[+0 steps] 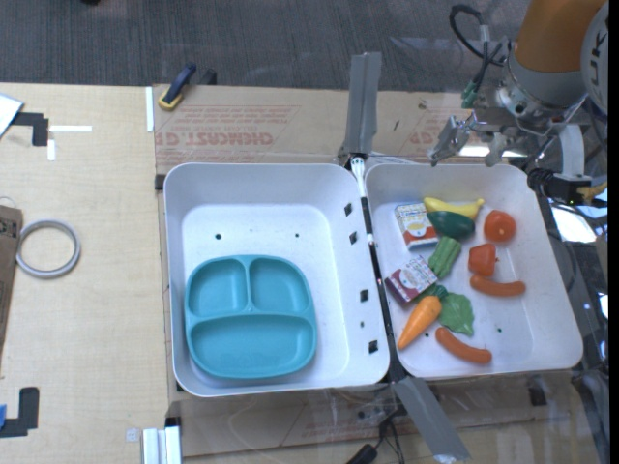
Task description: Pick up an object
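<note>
- The arm (556,27) enters at the upper right of the frame, its orange band uppermost and the grey wrist below it, tilted toward the left.
- The gripper (471,141) hangs over the back rim of the right bin (556,341), above the table rather than down among the toys.
- Whether the jaws are spread or pressed together cannot be told; nothing shows between them.
- The right bin, at centre right of the frame, holds the toy food, all of it lying on the bin floor, apart from the gripper.
- A banana (453,205) lies at the top of the pile, touching a dark green pepper (452,224) just below it.
- A small carton (415,225) lies to the left of the pepper.
- A light green piece (444,256) slants down from the pepper toward a dark red packet (413,279).
- A carrot (419,321) lies below the packet, beside a leafy green piece (456,312).
- A sausage (463,346) lies lowest, near the front of the bin.
- A tomato (499,225) sits at the right, above a small red piece (482,257) and a second sausage (498,286).
- The left bin (193,211), at the centre of the frame, holds a teal divided plate (250,315) at its lower left.
- A tape roll (44,248) lies on the table at the far left.
</note>
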Controlling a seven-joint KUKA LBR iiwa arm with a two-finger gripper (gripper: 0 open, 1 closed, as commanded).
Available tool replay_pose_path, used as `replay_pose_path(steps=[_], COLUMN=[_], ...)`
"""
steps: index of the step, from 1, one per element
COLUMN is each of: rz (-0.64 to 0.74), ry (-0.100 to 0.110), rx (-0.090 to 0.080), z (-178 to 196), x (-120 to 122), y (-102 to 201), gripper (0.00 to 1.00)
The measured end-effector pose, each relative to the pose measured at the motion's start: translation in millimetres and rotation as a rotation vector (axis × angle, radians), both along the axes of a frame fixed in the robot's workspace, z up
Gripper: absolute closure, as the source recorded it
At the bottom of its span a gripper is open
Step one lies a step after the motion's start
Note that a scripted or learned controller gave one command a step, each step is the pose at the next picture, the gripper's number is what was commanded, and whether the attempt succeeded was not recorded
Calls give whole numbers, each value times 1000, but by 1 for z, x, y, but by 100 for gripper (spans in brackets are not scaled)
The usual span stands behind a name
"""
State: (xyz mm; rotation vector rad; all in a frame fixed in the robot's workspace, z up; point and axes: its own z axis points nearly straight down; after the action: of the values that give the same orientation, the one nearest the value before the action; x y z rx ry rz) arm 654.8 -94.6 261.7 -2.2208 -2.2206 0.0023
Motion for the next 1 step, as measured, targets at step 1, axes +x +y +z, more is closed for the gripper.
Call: replay_pose_path(steps=[1], rz=[-43], ry=[-5], rx=[-2], z=[-155], x=[4], y=[-15], gripper=[0])
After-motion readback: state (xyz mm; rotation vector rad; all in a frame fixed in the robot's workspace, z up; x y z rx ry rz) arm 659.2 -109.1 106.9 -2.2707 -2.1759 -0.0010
